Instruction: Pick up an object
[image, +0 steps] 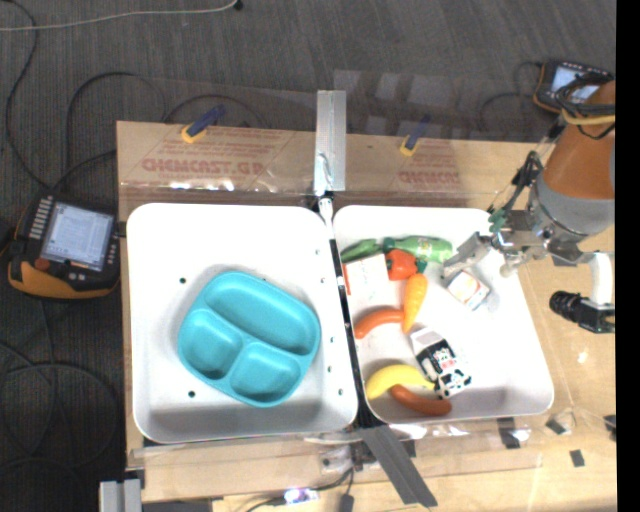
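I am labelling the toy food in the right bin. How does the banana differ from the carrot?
The banana is yellow and curved; the carrot is orange and straight, tapering toward one end. The banana lies near the bin's front wall, touching a red-brown sausage; the carrot lies nearer the middle, running front to back. Both lie flat in the right bin.

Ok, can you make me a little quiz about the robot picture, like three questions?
1. True or false: the blue plate lies in the left bin.
2. Which is nearest the gripper? A) the banana B) the small white carton C) the blue plate
3. Fill in: the carrot lies in the ____ bin.

Key: 1 true. 2 B. 3 right.
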